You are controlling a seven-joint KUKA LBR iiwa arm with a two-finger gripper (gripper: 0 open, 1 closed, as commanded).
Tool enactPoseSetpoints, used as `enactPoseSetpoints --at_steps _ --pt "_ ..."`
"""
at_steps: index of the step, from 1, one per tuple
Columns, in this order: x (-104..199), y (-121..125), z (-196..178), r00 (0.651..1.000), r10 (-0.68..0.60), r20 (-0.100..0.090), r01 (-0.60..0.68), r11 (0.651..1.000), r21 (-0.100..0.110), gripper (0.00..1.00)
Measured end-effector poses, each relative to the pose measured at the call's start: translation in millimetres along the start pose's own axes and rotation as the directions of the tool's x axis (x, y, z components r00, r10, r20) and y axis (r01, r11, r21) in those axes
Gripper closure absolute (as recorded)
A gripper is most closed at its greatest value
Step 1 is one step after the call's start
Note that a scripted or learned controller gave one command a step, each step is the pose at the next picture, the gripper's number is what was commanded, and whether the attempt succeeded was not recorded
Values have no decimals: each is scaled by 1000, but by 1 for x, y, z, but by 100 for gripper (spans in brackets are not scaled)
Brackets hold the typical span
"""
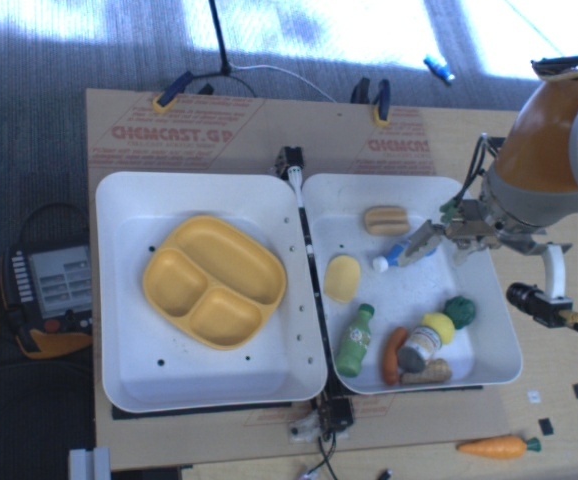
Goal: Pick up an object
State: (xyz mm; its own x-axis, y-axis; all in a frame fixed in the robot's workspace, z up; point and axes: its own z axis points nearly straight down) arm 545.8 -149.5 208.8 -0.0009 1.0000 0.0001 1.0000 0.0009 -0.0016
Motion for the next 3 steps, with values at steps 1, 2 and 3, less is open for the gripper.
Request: enactPoseSetpoints --at_steps 1,2,3 --pt "56 -60 79 1000 0 -1 0 1000 3 0" --pt "52 -61 109 1000 1 0 -1 1000 0 0" --pt "52 -61 100 1000 2 0 -2 1000 0 100"
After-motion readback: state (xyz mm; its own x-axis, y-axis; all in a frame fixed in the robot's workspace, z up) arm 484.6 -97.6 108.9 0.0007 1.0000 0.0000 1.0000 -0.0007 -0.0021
